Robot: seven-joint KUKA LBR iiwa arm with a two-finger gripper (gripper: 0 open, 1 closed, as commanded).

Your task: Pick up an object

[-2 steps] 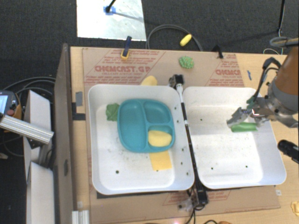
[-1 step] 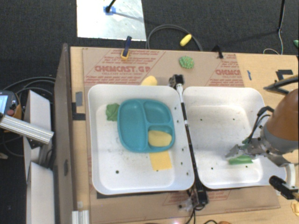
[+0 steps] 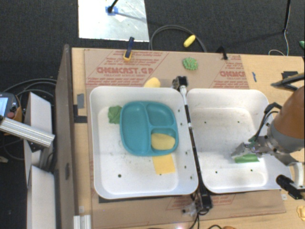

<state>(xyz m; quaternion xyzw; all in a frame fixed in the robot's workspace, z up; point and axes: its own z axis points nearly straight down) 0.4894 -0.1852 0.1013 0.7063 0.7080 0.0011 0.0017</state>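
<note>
Jaws [image 3: 244,151] seemingly over green object [image 3: 247,159]

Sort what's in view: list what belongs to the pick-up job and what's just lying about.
In the job: hand; green piece under it; right bin.

Lying about: teal tray holding a yellow lump; yellow slab; green leaf; left bin.

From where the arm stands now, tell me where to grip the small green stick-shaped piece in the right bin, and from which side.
Judging by its pose, grip the small green stick-shaped piece across its narrow middle, coming straight down from above. It lies flat and lengthwise on the right white bin floor, right by the gripper, so only its long edges offer opposing faces.
</note>
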